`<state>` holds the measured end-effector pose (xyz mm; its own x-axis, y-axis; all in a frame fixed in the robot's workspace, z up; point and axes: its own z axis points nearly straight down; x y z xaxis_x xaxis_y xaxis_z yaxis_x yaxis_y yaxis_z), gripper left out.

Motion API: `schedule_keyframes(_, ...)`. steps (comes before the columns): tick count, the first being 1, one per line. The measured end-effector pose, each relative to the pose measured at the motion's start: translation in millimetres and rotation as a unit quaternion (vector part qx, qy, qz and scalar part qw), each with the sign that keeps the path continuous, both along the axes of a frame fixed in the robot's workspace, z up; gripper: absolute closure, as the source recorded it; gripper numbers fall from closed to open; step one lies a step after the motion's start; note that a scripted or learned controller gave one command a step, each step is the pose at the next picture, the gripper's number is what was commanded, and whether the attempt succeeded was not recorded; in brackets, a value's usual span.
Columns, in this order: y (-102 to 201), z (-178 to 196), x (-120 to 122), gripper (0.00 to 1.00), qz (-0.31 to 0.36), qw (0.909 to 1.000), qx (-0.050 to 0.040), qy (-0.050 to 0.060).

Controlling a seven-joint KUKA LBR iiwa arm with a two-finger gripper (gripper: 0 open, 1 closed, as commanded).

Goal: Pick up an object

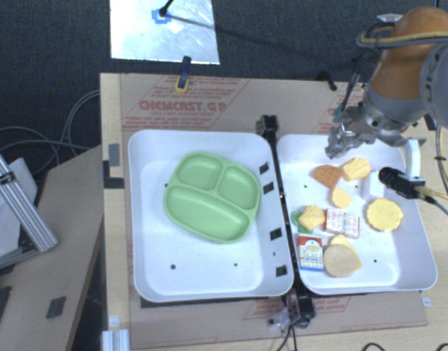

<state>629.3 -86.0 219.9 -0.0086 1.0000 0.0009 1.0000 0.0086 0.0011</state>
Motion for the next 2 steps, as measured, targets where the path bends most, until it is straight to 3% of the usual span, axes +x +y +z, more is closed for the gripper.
schedule_keyframes(2,104.6,-14.8,-27.0,1.00,0.000,1.0000,0.0005,0.001)
